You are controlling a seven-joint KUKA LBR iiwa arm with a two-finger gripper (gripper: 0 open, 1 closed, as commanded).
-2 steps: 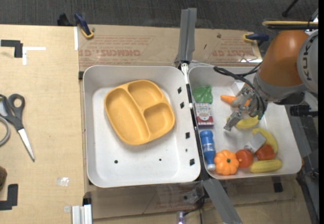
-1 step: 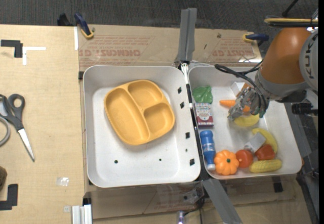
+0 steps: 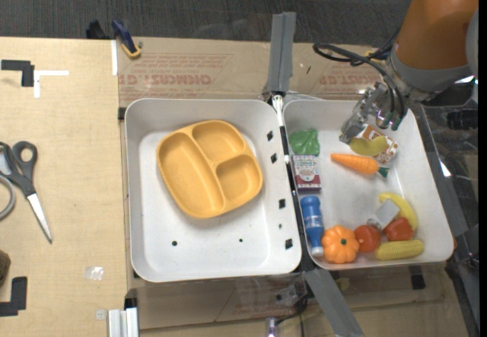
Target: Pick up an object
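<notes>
The likely target is the small carton [image 3: 378,144] with a yellow-green piece on its face, lying in the upper part of the right bin [image 3: 434,176], close to the far wall. The carrot [image 3: 355,163] is lying just below it, touching or nearly touching its lower edge. No item has been lifted yet; all objects are resting on the bin floor.

The tool [image 3: 370,119] is hanging directly over the carton's upper left corner, at or very near its surface. Whether the tool is released or clenched cannot be told from this view, since the wrist hardware is covering the tips. Nothing is visibly caught in it.

Further out, the right bin is also carrying a green pouch [image 3: 304,141], a small labelled box [image 3: 306,172] and a blue bottle [image 3: 310,214] along its left wall, and a cluster at the near edge: a pumpkin [image 3: 340,244], a tomato [image 3: 367,236], a banana [image 3: 403,208] and a corn cob [image 3: 399,249]. The left bin [image 3: 144,198] is holding a yellow divided plate [image 3: 210,167]. Scissors [image 3: 27,183] are lying on the worktop [image 3: 61,252] well apart from both bins.

Probable failure causes from this position:

- Off-centre contact. The tool is sitting over a corner, so a closing motion is likely to pinch an edge and let the carton pivot out.
- Neighbour interference. The carrot is crowding the carton, and one tip may be landing on it, blocking closure or dragging both.
- Wall proximity. The bin's far wall is leaving little room for the outer tip.
- Flat, light stock. The carton is likely to slide rather than seat.
</notes>
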